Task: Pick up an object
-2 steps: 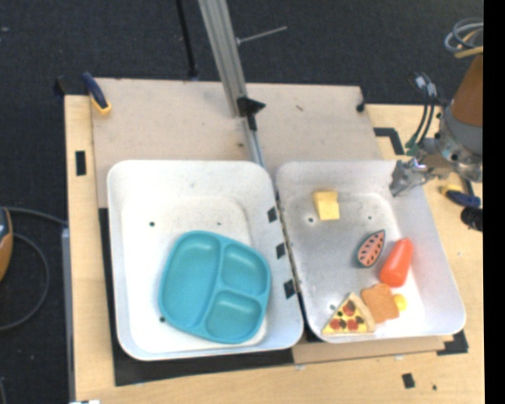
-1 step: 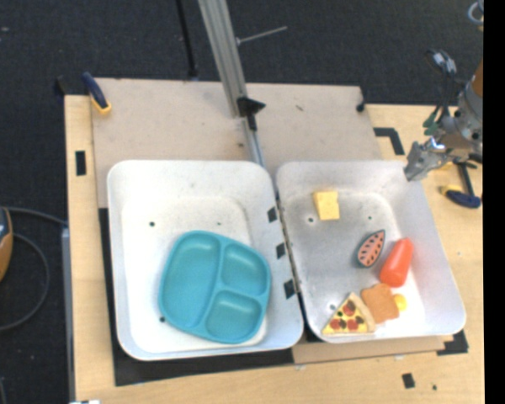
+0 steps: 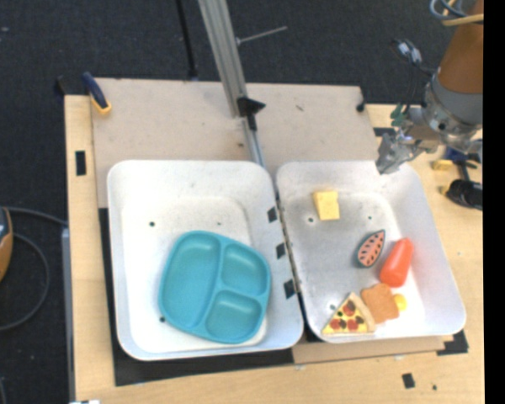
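Nearest the camera, a pizza slice toy (image 3: 351, 316) lies at the right bin's (image 3: 429, 217) front edge, touching a tan bread piece (image 3: 380, 302). Just behind sit an orange pepper-like toy (image 3: 396, 262) and a watermelon slice (image 3: 370, 248); a yellow cheese block (image 3: 326, 204) lies alone, well apart. Over the bin's back right corner hangs the gripper (image 3: 390, 156), nothing between its fingers, though whether they are apart or together I cannot tell. In the left bin (image 3: 143, 200) rests a teal divided plate (image 3: 215, 286). Going for the crowded cluster risks a pinch on two toys or a slip; the cheese looks the safer target.

Tan bench (image 3: 168, 116), dark floor (image 3: 34, 23)
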